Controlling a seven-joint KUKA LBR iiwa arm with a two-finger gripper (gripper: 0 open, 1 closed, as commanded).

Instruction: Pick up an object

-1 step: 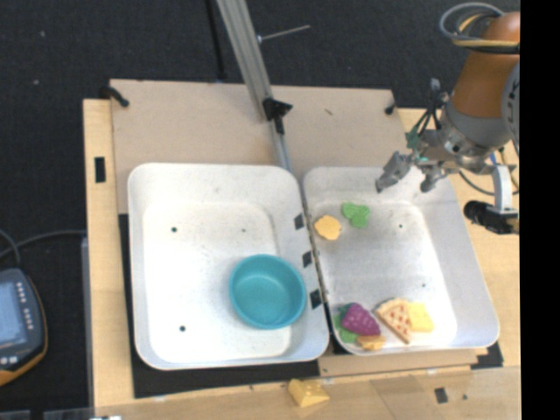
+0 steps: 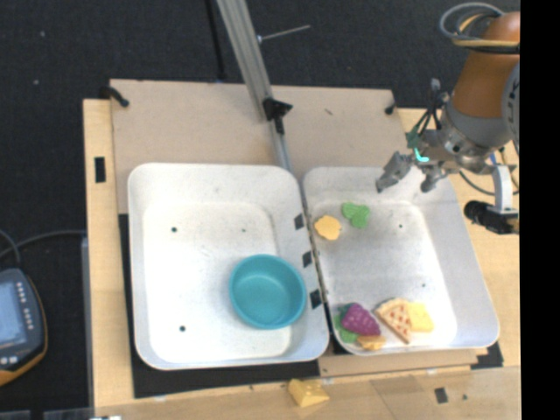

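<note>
The gripper (image 2: 409, 175) is seen above the far edge of the right bin (image 2: 455, 261), its two fingers spread apart with nothing held between them, while the nearest candidates, a green toy (image 2: 355, 213) and a yellow-orange piece (image 2: 327, 227), are left lying near each other toward that bin's far-left corner. A miss is risked if the descent is made where the gripper hangs, since bare floor would be closed on. If the pair is approached, one piece could be nudged away or both pinched poorly.
</note>
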